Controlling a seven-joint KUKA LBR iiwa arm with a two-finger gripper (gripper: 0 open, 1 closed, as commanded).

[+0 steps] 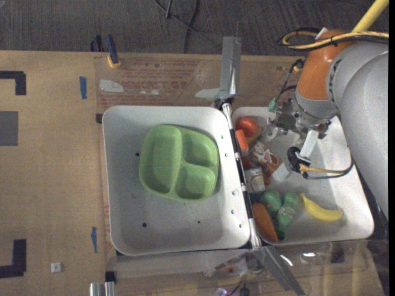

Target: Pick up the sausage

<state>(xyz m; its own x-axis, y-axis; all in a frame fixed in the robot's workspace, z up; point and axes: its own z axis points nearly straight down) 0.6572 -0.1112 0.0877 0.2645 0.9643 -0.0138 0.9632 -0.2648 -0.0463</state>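
Sitting side by side on the surface (49, 165) are two shallow white bins. The left bin (117, 184) holds a green plate (179, 162) with three compartments, one long and two smaller, lying flat near the middle. The right bin (345, 221) holds a row of toy foods crowded along the wall it shares with the left bin. At the far end is a red tomato (247, 127), with a small orange-red piece (241, 142) just beside it against the wall. Next come a red-and-white packet (266, 158), tilted, and a small pale can (254, 179) close to it. Nearer the camera are two round green pieces (270, 200), touching or almost touching. A long orange-brown piece that looks like the sausage (264, 222) lies in the near corner of this bin. It runs along the shared wall, just beside the green pieces. A yellow banana (321, 209) lies apart from the row on the bare floor of the bin. The grey arm (364, 116) comes in from the right, with its orange band (318, 73) above the wrist. The tool (290, 122) hangs over the far part of the right bin, near the tomato and the packet and well apart from the sausage. Whether the tool is spread or pressed together cannot be told, nor whether it touches anything.
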